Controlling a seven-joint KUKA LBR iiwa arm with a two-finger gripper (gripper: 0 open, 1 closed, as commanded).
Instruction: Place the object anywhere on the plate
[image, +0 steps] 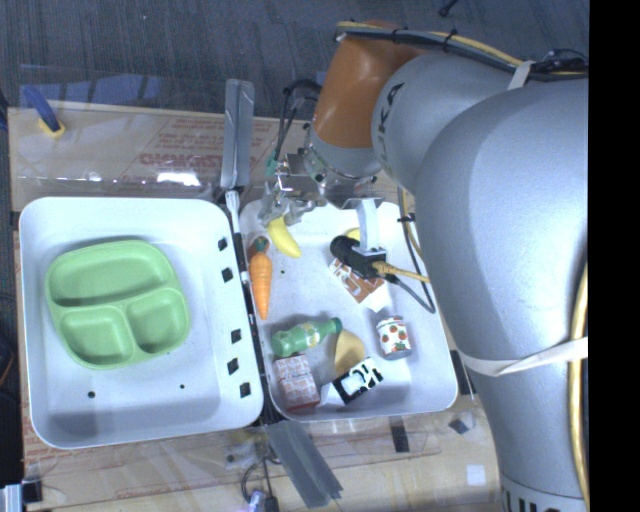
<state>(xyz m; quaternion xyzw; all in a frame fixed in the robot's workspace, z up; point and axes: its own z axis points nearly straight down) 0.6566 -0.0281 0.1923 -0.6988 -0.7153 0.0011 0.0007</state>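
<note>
The banana (283, 239) is lying at the far end of the right bin (432, 392), its long axis slanting toward the carrot (261, 283), directly beneath the pincer (283, 200); whether the pincer is gripping it cannot be told. The green plate (117, 301) is sitting well apart to the left, in the left bin (40, 420). The bin walls are standing between them. A green bottle (303, 336) and small packages are crowding nearby.

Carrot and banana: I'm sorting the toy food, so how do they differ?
The carrot is orange with a green top; the banana is yellow. The carrot lies straight along the bin's left wall; the banana is curved and sits under the gripper. Both lie in the right bin.
</note>
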